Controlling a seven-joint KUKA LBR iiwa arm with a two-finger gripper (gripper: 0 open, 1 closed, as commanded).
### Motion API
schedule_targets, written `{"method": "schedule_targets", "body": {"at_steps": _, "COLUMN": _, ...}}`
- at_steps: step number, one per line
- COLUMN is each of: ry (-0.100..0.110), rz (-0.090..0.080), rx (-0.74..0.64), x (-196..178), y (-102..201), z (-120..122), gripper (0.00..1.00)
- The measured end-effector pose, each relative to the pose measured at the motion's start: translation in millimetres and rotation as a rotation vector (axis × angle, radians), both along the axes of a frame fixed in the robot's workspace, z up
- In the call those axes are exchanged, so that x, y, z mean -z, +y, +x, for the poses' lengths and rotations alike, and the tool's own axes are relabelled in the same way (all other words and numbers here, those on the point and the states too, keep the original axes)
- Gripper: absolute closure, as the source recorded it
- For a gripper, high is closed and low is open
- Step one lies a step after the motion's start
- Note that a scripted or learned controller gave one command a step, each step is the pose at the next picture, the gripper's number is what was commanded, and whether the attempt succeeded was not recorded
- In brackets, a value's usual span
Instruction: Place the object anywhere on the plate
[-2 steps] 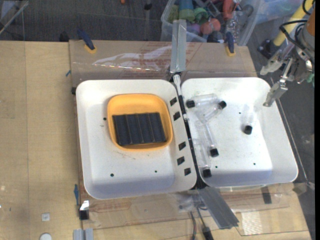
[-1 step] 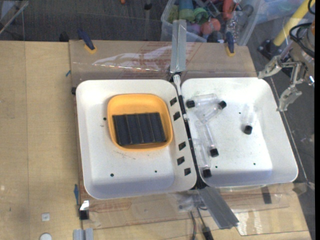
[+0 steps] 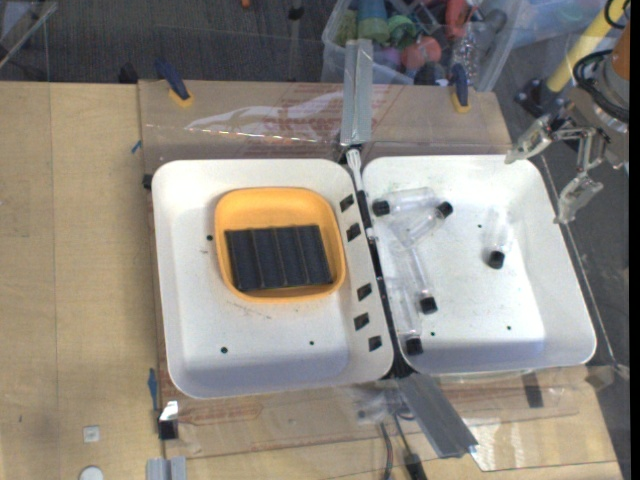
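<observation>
Distance is the key relation here: the gripper point(image 3: 538, 183) hangs over the far right corner of the right bin point(image 3: 520, 308), fingers spread with nothing between them. The dark ribbed slab point(image 3: 278, 258) lies well to its left, in the left bin point(image 3: 190, 318). The slab rests flat on the orange plate point(image 3: 270, 200), inside its rim. Its long axis runs left to right across the view, and the ribs cross it front to back. Judging by that, the placement looks done. Clear black-capped bottles point(image 3: 410, 218) lie between slab and gripper.

gripper point(image 3: 562, 168) at upper right — jaws spread, holding nothing
</observation>
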State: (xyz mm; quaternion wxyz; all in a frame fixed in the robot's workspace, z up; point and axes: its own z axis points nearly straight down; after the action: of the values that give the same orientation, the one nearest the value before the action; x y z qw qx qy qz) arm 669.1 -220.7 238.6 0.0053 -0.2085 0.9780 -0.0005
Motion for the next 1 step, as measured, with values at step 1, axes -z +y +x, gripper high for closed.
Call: {"method": "schedule_targets", "body": {"at_steps": 1, "ry": 0.003, "rz": 0.0, "rx": -0.358, "x": 8.2, "y": -0.5, "z": -0.7, "gripper": 0.0}}
